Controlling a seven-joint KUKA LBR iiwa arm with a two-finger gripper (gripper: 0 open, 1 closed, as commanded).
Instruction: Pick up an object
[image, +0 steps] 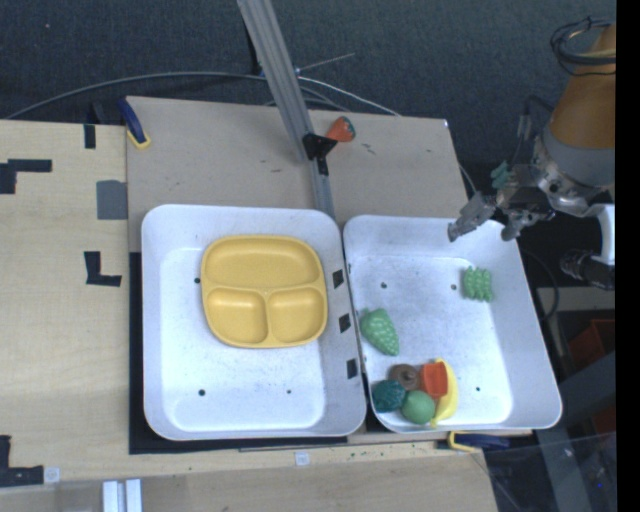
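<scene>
Toy foods clustered at six o'clock in the right white bin (520, 330), yellow divided plastic plate (265, 290) in the left white bin (165, 330), green bumpy toy (478, 284) at two o'clock, gripper (490, 222) at the upper rim, fingers spread, holding nothing.

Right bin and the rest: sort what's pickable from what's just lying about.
Job:
gripper, above the right bin's far rim
green grapes
green leafy toy
corner pile of toy food

Lying about:
yellow divided plate in the left bin
orange clamp
</scene>
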